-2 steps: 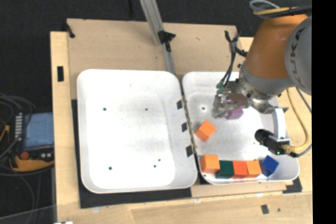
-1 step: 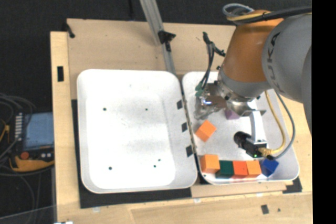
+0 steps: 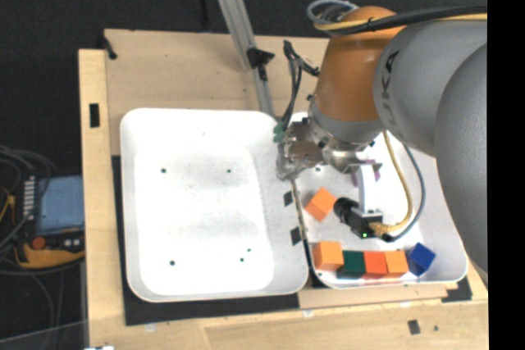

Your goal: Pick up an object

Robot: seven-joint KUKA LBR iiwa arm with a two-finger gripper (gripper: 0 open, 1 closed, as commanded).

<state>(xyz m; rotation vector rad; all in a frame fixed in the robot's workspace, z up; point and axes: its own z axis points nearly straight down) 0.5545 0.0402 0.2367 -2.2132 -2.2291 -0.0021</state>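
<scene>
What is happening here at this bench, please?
A grey KUKA arm reaches in from the right over the right bin, its pincer near that bin's left edge. An orange block lies tilted just below it, apart from a row of blocks along the near wall. The left bin sits beside it.

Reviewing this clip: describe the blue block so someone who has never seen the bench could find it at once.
Start at the right-hand white bin, the one under the grey arm. Along its near edge runs a row of small blocks: orange, green, then more orange. The blue block sits at the right end of that row, turned at an angle, and is the only blue one.
</scene>
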